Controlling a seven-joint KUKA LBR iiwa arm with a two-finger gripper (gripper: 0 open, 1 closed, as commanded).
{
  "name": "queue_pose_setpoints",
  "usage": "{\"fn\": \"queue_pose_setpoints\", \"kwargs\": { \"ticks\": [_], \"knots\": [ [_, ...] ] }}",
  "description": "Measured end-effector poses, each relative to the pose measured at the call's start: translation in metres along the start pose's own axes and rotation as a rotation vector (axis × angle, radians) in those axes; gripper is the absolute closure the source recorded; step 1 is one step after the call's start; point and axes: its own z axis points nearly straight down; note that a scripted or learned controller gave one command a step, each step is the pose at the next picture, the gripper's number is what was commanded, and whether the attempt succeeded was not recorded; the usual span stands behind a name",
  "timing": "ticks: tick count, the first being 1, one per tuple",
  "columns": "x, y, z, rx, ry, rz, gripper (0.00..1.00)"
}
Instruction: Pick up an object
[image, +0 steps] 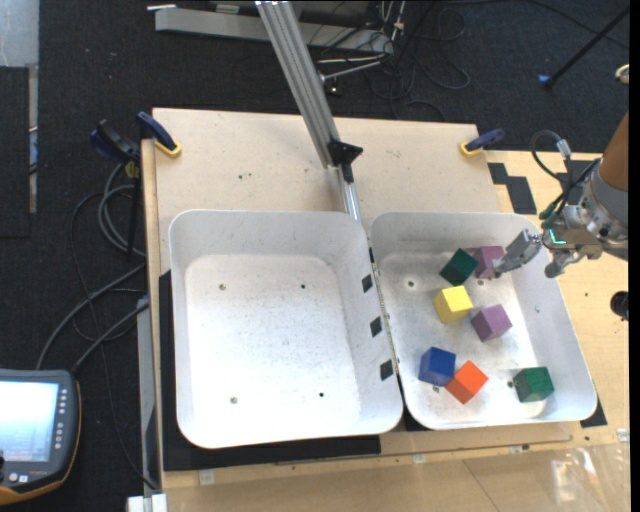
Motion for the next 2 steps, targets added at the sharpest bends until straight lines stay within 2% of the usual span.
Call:
{"fn": "queue_pose_setpoints", "kwargs": {
  "ticks": [1,2],
  "knots": [
    [0.000,0.001,-0.002,-0.004,-0.001,-0.001,0.00],
    [-0.006,-0.001,0.060,0.002,0.000,0.002,0.00]
  ]
}}
